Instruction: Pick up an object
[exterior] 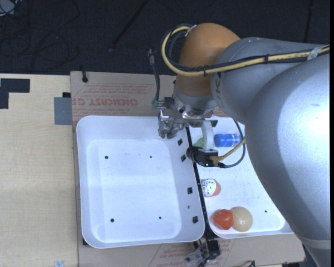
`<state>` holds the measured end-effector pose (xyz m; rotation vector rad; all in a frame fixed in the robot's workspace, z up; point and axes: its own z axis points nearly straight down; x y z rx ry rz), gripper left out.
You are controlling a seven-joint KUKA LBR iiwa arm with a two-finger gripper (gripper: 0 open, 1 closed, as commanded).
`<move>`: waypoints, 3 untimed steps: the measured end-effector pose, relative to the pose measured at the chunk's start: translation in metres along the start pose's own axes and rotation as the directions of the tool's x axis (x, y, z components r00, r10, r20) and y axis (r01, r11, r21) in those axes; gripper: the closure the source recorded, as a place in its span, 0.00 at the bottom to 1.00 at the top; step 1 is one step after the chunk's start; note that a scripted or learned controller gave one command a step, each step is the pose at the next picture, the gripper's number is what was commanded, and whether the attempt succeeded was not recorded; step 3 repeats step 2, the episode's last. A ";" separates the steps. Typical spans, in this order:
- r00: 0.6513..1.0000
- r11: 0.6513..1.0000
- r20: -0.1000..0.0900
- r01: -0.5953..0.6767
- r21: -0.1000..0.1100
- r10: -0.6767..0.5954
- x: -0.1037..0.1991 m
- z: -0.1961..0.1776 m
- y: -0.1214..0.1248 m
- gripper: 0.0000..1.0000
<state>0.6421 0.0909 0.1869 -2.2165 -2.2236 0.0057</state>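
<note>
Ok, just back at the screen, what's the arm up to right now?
The arm reaches in over the right bin, its gripper hanging near the wall between the two bins, at the far end. Nothing shows between its fingers. A blue bottle, a small white piece, a red ball and a tan ball lie in the right bin.

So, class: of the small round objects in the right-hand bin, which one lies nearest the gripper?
The white spotted ball. It sits higher in the bin, closer to the gripper than the red ball and tan ball near the bottom edge.

Arm reaching in from right, end effector pointing down.
</note>
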 end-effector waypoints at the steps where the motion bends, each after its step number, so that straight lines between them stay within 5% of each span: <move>1: 1.000 1.000 0.002 -0.009 0.000 0.009 -0.074 0.000 0.001 1.00; 2: 1.000 1.000 -0.001 -0.008 0.004 0.008 -0.075 0.000 -0.051 1.00; 3: 1.000 1.000 -0.001 -0.008 0.004 0.008 -0.075 0.000 -0.051 1.00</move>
